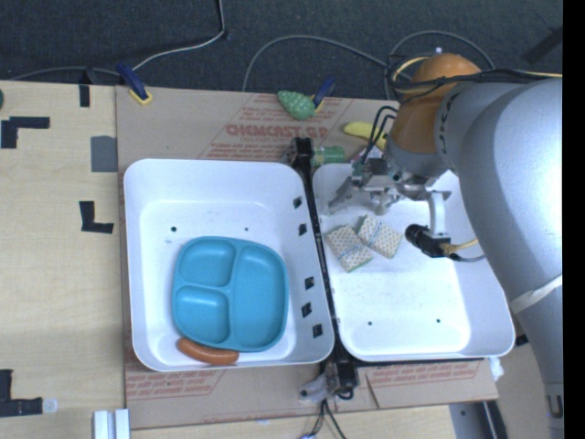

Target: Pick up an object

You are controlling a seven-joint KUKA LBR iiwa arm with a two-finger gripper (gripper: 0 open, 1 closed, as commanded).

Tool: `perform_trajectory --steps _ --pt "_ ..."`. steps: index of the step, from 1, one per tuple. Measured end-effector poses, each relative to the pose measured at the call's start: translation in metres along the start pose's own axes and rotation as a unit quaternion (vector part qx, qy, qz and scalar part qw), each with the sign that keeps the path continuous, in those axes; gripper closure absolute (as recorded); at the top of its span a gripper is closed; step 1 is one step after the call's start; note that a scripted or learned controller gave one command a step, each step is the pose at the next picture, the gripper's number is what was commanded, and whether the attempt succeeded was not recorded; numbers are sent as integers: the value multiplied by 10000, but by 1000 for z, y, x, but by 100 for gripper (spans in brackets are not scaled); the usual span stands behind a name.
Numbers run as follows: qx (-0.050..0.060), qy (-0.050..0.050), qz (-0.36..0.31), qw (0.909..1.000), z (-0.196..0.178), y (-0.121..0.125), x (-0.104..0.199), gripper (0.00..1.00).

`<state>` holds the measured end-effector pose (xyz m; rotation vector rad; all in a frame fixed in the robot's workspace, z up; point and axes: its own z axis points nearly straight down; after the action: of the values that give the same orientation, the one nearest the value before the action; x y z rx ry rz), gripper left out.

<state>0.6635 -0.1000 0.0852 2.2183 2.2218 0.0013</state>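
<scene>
A grey KUKA arm [512, 181] with an orange band reaches in from the right over the right-hand white bin [411, 327], its gripper [370, 190] hanging low above the bin's far left corner. Whether the tool is spread or pressed together cannot be told from this slant; nothing is visibly pinched in it.

Just near of the gripper, on the bin floor, lie two small patterned pads [364, 241], pale with a fine checked print, overlapping one another and close beside the divider between the bins. They look like cloth or sponge: light, soft and likely to fold or slip rather than resist a squeeze, with no risk of breaking. A pinch across the raised edge where one pad rides on the other seems the surest hold, since a flat pad offers little to close on.

In the left bin [146, 245] a blue divided plate [228, 293] lies flat, an orange sausage-shaped toy [207, 352] touching its near rim.
</scene>
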Motion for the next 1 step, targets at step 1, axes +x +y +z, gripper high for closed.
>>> perform_trajectory --steps 1 --pt "1 -5 4 10000 -1 -36 0 0"
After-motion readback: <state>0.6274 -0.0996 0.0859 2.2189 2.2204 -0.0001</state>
